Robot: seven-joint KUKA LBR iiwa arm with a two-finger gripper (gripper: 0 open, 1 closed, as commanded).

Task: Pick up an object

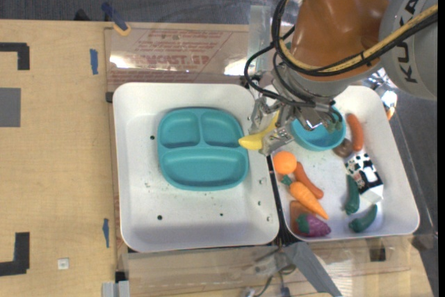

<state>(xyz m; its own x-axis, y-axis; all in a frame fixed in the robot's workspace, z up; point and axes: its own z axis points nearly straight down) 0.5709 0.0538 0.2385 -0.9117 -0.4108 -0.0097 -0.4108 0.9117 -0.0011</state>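
We saw the gripper (268,133) clenched on a yellow banana (252,142), with the teal tray (201,148) just left of its jaws.

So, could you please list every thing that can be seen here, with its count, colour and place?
bins: two, white, side by side on the bench
tray: one, teal, three compartments, in the left bin
banana: one, yellow, at the divide between the bins, under the gripper
bowl: one, teal, top of the right bin
orange: one, orange, right bin, near its left wall
carrots: two, orange, below the orange
purple and red toy: one, bottom of the right bin
sausage: one, red-orange, right of the bowl
black and white toy: one, right side
green vegetables: two, dark green, lower right
arm: one, grey with orange band
gripper: one, over the banana
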